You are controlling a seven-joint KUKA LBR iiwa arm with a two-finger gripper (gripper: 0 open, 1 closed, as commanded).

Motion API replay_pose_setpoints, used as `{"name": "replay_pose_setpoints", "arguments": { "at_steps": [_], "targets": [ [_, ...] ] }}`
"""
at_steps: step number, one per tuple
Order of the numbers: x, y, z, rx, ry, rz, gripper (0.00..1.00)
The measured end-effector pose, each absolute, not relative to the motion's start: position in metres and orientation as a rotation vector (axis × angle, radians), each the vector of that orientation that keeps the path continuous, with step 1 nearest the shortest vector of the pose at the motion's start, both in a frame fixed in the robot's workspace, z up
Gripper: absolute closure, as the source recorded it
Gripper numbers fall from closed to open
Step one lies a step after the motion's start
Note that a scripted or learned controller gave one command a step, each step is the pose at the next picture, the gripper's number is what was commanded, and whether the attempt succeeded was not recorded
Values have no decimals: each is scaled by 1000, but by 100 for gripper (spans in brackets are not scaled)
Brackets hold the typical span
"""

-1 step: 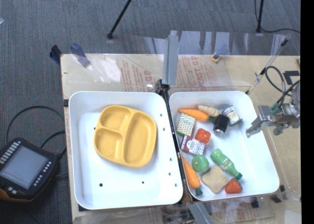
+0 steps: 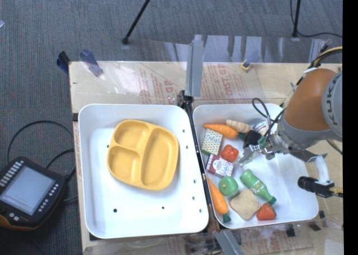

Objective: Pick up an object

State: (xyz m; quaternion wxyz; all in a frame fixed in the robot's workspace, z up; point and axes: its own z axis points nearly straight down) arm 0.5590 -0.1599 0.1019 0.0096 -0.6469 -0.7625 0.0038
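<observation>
Toy food lies heaped in the right bin (image 2: 291, 184), bread slice (image 2: 245, 204) nearest, green bottle (image 2: 258, 185) behind, carrot (image 2: 221, 130) farthest, apparently as picking stock; claw (image 2: 250, 149) low among them, grip state cannot be told.

- Two bins sit side by side on the surface (image 2: 128, 83): the left bin (image 2: 95, 192) and the right bin (image 2: 296, 192), their inner walls touching.
- A divided plate (image 2: 143, 154) lies in the left bin, toward its far edge.
- The right bin's things crowd its left half: a carrot (image 2: 221, 130) near the far edge, a small box (image 2: 212, 141) just below it, a tomato (image 2: 229, 152) and a second box (image 2: 220, 165) further toward the near edge.
- Along the near edge: another carrot (image 2: 217, 197) by the left wall, an apple (image 2: 227, 185), a bread slice (image 2: 245, 204), a bottle (image 2: 257, 185), a strawberry (image 2: 266, 212).
- The arm (image 2: 310, 108) reaches over the right bin's far right corner.
</observation>
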Motion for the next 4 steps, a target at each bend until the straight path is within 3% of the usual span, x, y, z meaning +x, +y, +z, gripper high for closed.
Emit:
{"name": "replay_pose_setpoints", "arguments": {
  "at_steps": [1,2,3,4],
  "targets": [
    [509,-139,86,-1860,-2524,2,0],
    [492,-72,192,-1744,-2621,-10,0],
    [495,-95,86,-1578,-2716,4,0],
    [494,-96,95,-1588,-2705,0,100]
  ]
}}
